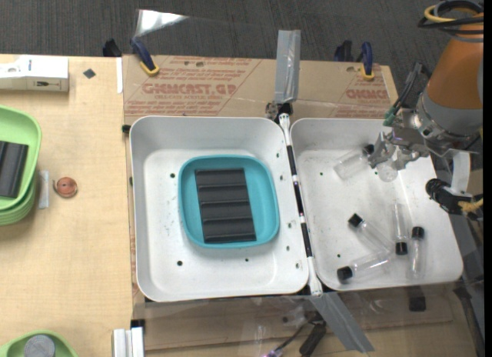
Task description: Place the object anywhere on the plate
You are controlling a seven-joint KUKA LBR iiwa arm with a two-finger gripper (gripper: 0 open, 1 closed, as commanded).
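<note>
Plate holds a ribbed black insert; right bin holds clear vials; jaws' state unclear.

glossy teal plastic plate, smooth white bins, clear plastic vials.

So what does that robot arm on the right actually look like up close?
The arm is bulky and rounded, with a broad orange band and grey metal below it. A looped yellow and black cable sits on top of it. Its gripper is a small cluster of silvery metal parts with dark wires running alongside.
</note>
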